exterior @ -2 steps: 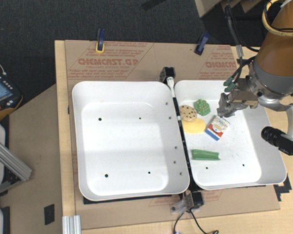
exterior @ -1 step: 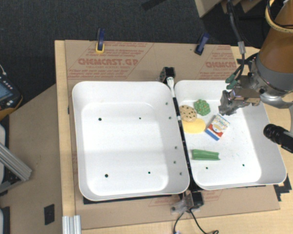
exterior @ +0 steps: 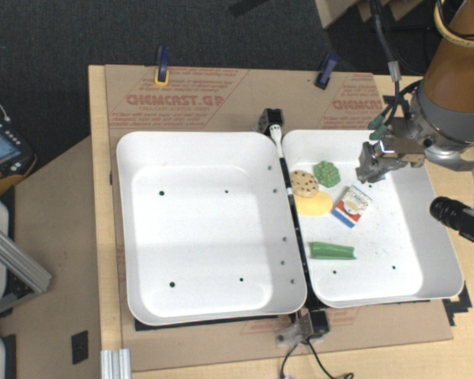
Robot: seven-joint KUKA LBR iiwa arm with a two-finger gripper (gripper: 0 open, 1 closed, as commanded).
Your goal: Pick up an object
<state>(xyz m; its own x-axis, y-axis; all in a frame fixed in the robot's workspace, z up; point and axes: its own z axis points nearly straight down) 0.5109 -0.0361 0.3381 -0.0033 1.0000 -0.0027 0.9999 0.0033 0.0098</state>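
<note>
Right bin (exterior: pixel 426 283) on the surface, arm entering from the right. The jaws (exterior: pixel 371 170) hang over the bin's upper middle; whether they are open or closed cannot be told. The nearest candidate, a small carton (exterior: pixel 352 206), lies just below and slightly left of them, its long axis slanting from upper right to lower left. A green piece (exterior: pixel 327 173), cookie (exterior: pixel 303 183), yellow piece (exterior: pixel 314 204) and green stick (exterior: pixel 332 250) lie further left.
</note>
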